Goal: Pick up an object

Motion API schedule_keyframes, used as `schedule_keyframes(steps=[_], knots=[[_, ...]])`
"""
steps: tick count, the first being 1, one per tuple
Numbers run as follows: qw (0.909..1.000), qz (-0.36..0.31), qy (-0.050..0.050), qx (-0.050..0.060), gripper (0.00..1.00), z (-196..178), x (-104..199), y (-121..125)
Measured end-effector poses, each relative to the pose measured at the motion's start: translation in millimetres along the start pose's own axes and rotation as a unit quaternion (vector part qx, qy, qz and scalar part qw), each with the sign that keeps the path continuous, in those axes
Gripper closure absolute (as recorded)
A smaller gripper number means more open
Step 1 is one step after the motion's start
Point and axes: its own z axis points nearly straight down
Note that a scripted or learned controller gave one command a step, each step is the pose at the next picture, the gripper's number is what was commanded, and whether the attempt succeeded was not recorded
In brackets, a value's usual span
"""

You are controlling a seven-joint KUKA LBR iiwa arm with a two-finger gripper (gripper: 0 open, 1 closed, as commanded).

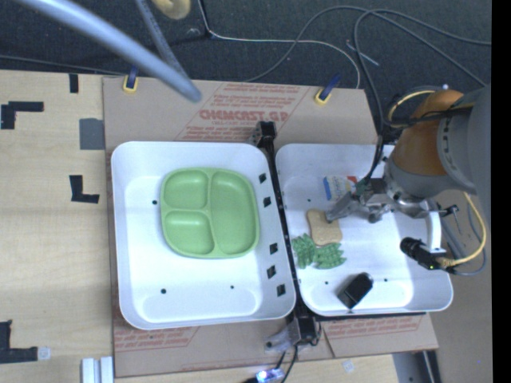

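Objects sit in the right white bin (415, 294): a tan sponge-like block (324, 228) near the bin's middle, a green leafy piece (318, 253) just below it, a black block (354, 290) toward the near edge, and a small white-and-blue packet (338, 186) farther back. The gripper (345, 207) is down over the tan block's upper edge, and whether its fingers are spread or closed, I cannot tell. Over in the left white bin (132, 230), a green divided plate (211, 212) lies flat. Both bins rest on a brown cardboard sheet (239, 106) on a pale wooden bench (48, 230), with dark carpet (319, 6) and loose cables (335, 42) behind.
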Motion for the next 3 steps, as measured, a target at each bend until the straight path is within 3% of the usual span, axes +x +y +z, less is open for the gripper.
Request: schedule_keyframes(steps=[1,3], knots=[[1.0000,-0.001,0.001,-0.004,1.00,-14,1,3],[1.0000,0.000,0.000,-0.002,1.00,-123,-3,5]])
